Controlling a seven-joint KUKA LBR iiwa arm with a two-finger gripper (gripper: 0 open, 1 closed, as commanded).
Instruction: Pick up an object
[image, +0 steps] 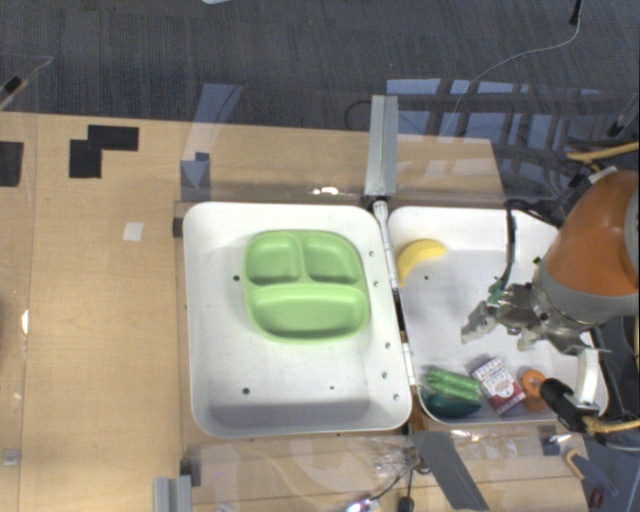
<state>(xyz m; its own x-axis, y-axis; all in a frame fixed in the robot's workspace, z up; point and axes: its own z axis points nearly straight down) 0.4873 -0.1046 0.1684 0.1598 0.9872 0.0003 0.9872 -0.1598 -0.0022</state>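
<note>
Hand (488, 318) hangs with fingers spread and nothing between them over the right bin (450, 300), above the small red-and-white packet (497, 383) near the front wall, which looks light, crinkly, best pinched across its narrow sides.

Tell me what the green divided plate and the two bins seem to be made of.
Green divided plate: probably moulded plastic, matte; even colour, soft rounded compartment edges. Left bin and right bin: likely white plastic or coated metal, smooth with a slight sheen; the view leaves it open.

Green tray (305, 283); yellow fruit (421, 258); white bins (215, 300); orange-banded arm (600, 250).
</note>
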